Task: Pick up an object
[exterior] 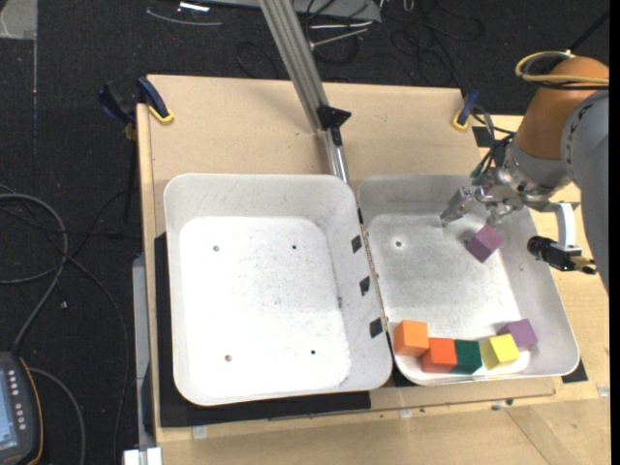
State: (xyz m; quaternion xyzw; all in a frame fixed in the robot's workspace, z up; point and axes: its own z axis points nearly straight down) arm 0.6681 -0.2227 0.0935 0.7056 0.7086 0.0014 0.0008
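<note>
Purple block (483,243): tilted, in the right bin (455,289), towards its far right corner, directly below the gripper (472,207). Whether it is pinched or only touched cannot be told; the pincer's state is not readable from this view.

Arm (557,134): grey with orange band, over the right bin's far right corner.

Near edge of right bin, a row touching one another, left to right: orange block (412,336), red block (442,353), green block (468,356), yellow block (500,350), second purple block (522,333).

Left bin (262,289): white, speckled, beside the right bin on the bench (242,129).
</note>
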